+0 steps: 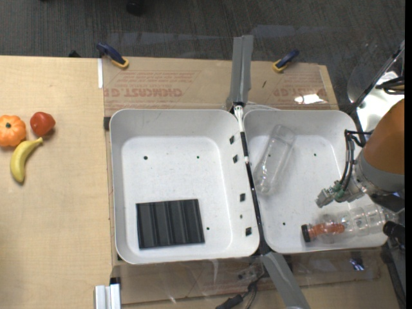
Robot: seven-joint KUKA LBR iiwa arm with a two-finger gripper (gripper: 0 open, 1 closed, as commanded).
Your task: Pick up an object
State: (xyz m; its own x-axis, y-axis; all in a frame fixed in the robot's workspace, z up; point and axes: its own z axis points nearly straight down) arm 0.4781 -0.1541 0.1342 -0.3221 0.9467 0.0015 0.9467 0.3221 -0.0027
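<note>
One gripper (329, 195) hangs over the right part of the right bin (322, 124), at the end of the grey arm with its orange band (394, 140) that comes in from the right edge. The tip is small and partly blurred, so I cannot tell if it is released or clenched, and nothing is seen held in it.

Just below the gripper, near the front wall of this bin, lies a clear bottle with a dark cap (344, 226). It lies on its side, the cap pointing left, with something reddish inside or on it close to the cap. It is near the gripper tip but apart from it, a little lower in the view. A second clear bottle (273, 157) lies to the left of the gripper, well apart, in the left half of the same bin, tilted with its upper end toward the back.

The left bin (122, 172) touches the right one along the middle. In its front part a dark ribbed rectangular block (170, 223) lies flat.

Both bins rest on brown cardboard (161, 82), which two clamps (112, 55) hold at the back edge. Far left, on the wooden table (51, 224), there are an orange fruit (11, 131), a red fruit (42, 123) and a banana (22, 160), close together.
</note>
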